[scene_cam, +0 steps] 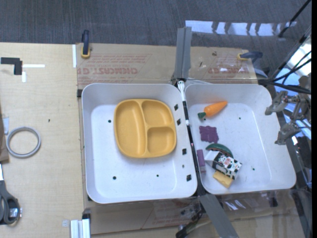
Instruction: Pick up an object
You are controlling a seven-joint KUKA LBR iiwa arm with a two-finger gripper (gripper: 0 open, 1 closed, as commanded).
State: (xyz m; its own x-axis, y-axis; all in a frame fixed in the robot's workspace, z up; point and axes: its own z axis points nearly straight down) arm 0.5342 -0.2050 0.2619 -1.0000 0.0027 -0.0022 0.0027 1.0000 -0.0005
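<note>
On the surface [44,182] at far left: a tape roll [22,142] and scissors [7,208]. In the left bin [94,182]: a yellow divided plate [145,128]. In the right bin [270,177]: a toy carrot [214,108], a purple patch [208,133], a spotted cow-print box [225,163] on a yellow block [223,178]. At far right, above the bin's edge: the hand [286,119], fingers spread, gripping nothing.
</note>
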